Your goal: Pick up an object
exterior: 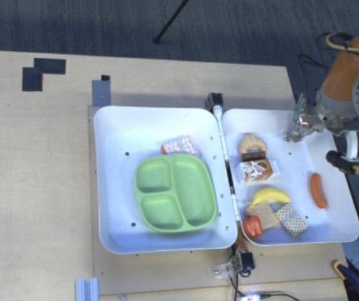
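Even, soft, bluish overhead light fills the frame, the white bins [160, 121] bright without harsh glare, faint shadows pooling along their lower inner walls, and fine detail slightly soft throughout.

In the right bin [336, 187] lie a croissant [252, 144], a brown packet [257, 169] just below it, a banana [269, 196], a tomato [252, 227], a patterned block [290, 220] and an orange sausage [318, 190] apart. In the left bin [113, 168]: a green divided plate [176, 192] and a red-white packet [179, 146].
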`<state>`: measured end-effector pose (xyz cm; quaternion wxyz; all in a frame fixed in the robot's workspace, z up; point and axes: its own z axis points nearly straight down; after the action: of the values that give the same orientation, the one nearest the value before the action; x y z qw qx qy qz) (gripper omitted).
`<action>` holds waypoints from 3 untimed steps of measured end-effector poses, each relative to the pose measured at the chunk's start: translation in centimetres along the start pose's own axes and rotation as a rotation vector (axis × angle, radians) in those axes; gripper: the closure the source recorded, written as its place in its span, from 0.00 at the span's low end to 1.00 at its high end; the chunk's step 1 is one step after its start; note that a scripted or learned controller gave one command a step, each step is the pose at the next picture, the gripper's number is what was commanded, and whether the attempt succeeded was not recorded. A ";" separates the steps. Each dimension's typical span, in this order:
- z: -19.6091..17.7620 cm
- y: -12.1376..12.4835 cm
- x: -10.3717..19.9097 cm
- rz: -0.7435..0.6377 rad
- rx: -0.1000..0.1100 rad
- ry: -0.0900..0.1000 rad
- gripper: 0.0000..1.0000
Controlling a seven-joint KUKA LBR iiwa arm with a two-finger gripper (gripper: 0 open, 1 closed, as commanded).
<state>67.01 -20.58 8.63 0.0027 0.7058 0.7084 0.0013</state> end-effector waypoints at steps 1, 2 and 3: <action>0.0 0.0 0.1 -0.003 0.001 0.000 1.00; 0.0 -1.7 6.3 -0.002 0.001 0.003 1.00; 0.1 0.0 6.2 -0.003 0.002 0.002 1.00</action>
<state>66.97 -14.39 8.55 0.0013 0.7048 0.7094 0.0013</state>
